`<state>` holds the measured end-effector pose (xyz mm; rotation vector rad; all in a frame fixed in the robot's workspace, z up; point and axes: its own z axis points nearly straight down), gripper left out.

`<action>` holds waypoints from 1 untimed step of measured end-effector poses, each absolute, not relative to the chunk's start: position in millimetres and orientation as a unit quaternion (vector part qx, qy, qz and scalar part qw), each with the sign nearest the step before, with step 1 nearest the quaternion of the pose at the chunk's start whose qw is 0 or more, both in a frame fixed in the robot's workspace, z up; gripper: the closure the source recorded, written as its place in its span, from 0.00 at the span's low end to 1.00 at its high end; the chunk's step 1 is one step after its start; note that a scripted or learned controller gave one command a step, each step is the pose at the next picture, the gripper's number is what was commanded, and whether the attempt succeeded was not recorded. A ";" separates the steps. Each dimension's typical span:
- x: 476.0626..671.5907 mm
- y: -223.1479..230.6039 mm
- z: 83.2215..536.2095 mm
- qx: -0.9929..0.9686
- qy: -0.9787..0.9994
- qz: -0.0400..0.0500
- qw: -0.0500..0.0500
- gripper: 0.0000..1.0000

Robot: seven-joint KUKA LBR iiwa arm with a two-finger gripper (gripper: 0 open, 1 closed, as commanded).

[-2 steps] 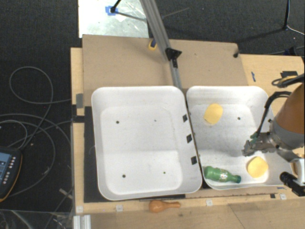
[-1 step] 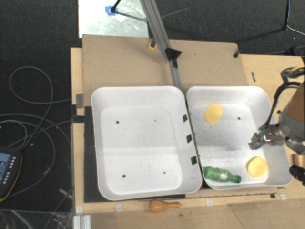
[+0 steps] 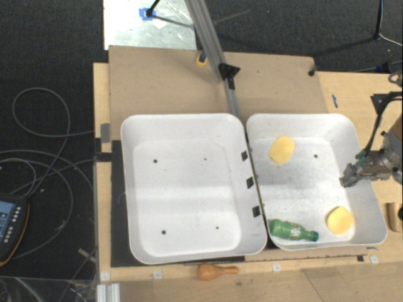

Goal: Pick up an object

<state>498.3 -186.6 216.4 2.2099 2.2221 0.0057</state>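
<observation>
In the right bin [image 3: 352, 137] lie a round yellow object [image 3: 281, 150] near the back, a second yellow object [image 3: 339, 220] at the front right corner, and a green bottle [image 3: 293, 231] on its side along the front wall. My gripper [image 3: 351, 177] hangs at the bin's right edge, above and slightly right of the front yellow object. Nothing shows between its fingers.
The left bin [image 3: 135, 131] sits beside the right one, joined by black clips [image 3: 250, 182]. A slanted grey pole [image 3: 211, 39] crosses the back of the bench. An orange-brown object [image 3: 216, 270] lies on the bench in front of the bins. Cables trail on the floor at left.
</observation>
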 end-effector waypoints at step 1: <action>512.6 -132.8 229.5 0.703 0.711 0.002 0.001 1.00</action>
